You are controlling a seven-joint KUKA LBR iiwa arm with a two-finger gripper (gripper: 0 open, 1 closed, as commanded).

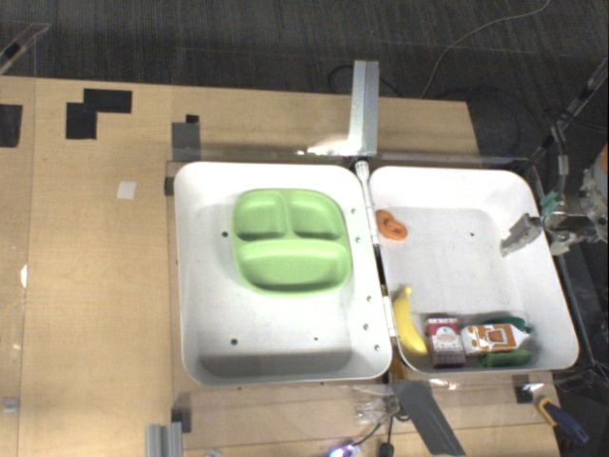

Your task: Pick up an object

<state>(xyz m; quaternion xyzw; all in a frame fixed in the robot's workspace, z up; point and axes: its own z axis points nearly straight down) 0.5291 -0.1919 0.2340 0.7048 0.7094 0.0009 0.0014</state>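
Observation:
The right bin holds an orange piece by its left wall, a yellow banana at the lower left, and a dark red packet beside an orange-and-white packet with a green item along the front wall. My gripper hangs at the bin's right rim, well right of the orange piece and above the packets. Nothing shows between its fingers.
The left bin carries a green divided plate. A metal post stands behind the seam of the two bins. Black marks lie on the wooden bench at the far left. Cables run at the right edge.

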